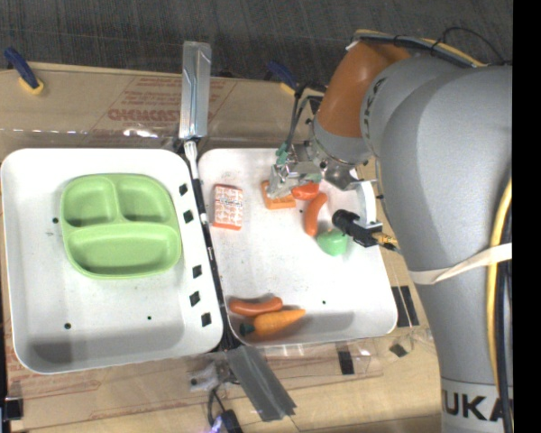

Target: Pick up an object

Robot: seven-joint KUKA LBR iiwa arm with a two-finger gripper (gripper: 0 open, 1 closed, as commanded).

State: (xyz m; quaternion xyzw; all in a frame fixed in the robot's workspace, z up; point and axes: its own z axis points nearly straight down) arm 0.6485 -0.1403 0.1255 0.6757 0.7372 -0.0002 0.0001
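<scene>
My gripper hangs low over the far part of the right bin, and I cannot tell how it is set, since my wrist crowds the view. Directly under it, touching or nearly so, lies a small orange block. Just to its right sits a red-orange piece, and beyond that, toward the near side, a chili-like pepper — orange-red body, green end — slants away from me. To the left of my gripper, a little nearer the camera, a small red-and-white packet lies flat on the bin floor, apart from the block. Well away toward the near wall rest a carrot and a sausage-like red piece, side by side and touching. Farther left, past the divider, the left bin holds a green sectioned plate — well apart from my gripper.
</scene>
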